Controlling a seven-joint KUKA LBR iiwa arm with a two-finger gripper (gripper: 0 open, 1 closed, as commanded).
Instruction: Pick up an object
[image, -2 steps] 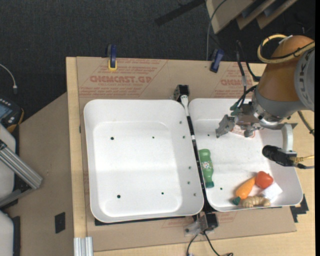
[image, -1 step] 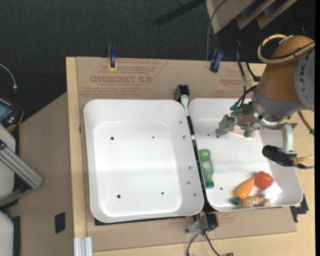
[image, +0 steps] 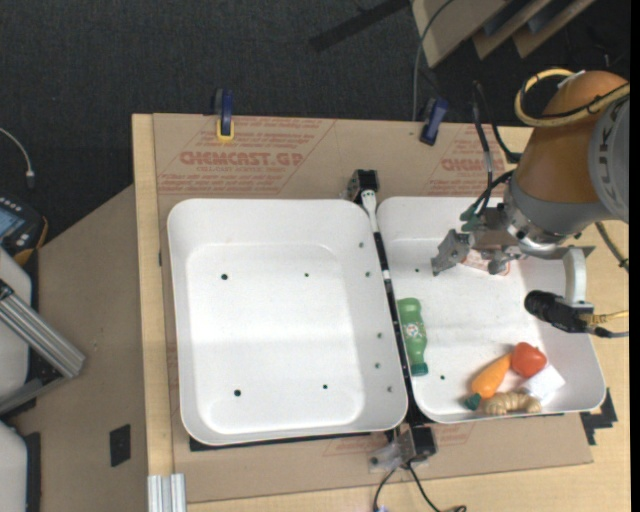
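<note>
Two shallow white plastic bins sit side by side on the cardboard-covered desk (image: 150, 300): left bin (image: 270, 320), right bin (image: 460, 330).

Contents of right bin, four items:
- green plastic bottle (image: 411, 335), lying flat against the bin's left wall, long axis running roughly near-to-far in the camera view.
- orange carrot-shaped toy (image: 490, 378), lying at a slant, near the bin's front edge.
- red tomato-like toy (image: 528, 359), touching the carrot's upper right end.
- beige knobbly ginger-shaped piece (image: 508, 404), just below the carrot, at the front rim.

Arm: grey with orange band, reaching in from the right. Its jaws (image: 470, 250) hang over the far part of the right bin; whether they stand apart or together cannot be told from this angle, and nothing is seen between them.

Key relation: every candidate lies nearer the camera than the jaws. The bottle is below and to the left of them; the carrot cluster is well apart, toward the front right corner. Judged closest: the bottle, best grasped across its narrow width.
</note>
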